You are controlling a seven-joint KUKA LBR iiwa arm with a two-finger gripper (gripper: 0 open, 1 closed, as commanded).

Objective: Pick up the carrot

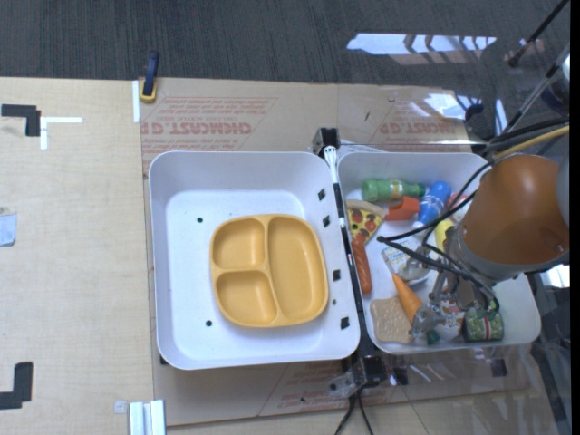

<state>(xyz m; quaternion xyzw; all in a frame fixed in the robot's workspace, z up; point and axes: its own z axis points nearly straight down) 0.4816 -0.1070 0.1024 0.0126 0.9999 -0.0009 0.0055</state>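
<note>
Carrot just left of the gripper, lower right of frame

The carrot (407, 297) lies tilted in the right bin (521, 320), beside a bread slice (391, 320); the gripper (441, 308) hangs just right of it, whether open or closed I cannot tell. One carrot, two bins, one yellow three-part plate (269, 269) in the left bin (172, 243).

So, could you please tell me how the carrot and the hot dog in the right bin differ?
The carrot is orange, short and tapers to a point; the hot dog is redder, longer and even in width. The carrot lies slanted beside the toast slice; the hot dog runs along the bin's left wall. Both lie flat in the right bin.
</note>
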